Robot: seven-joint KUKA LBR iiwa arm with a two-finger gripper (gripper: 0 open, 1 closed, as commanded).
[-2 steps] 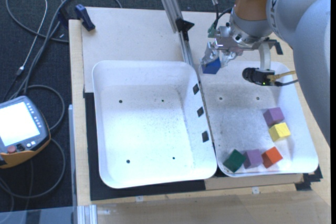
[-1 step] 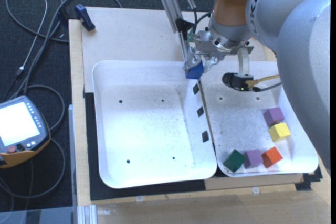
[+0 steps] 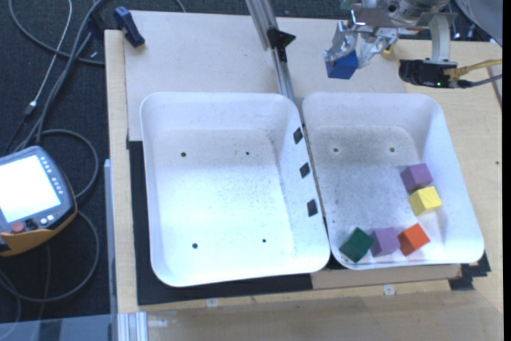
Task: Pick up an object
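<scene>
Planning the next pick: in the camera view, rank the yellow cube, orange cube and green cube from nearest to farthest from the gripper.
From the gripper, shut on a blue cube:
1. Yellow cube, right bin, right side.
2. Orange cube, near front rim.
3. Green cube, front left corner; close to orange.

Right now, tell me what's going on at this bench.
The arm's gripper is raised above the far edge of the right bin with a blue block between its fingers. Five blocks lie in that bin's near corner: two purple, a yellow, an orange and a green.
</scene>
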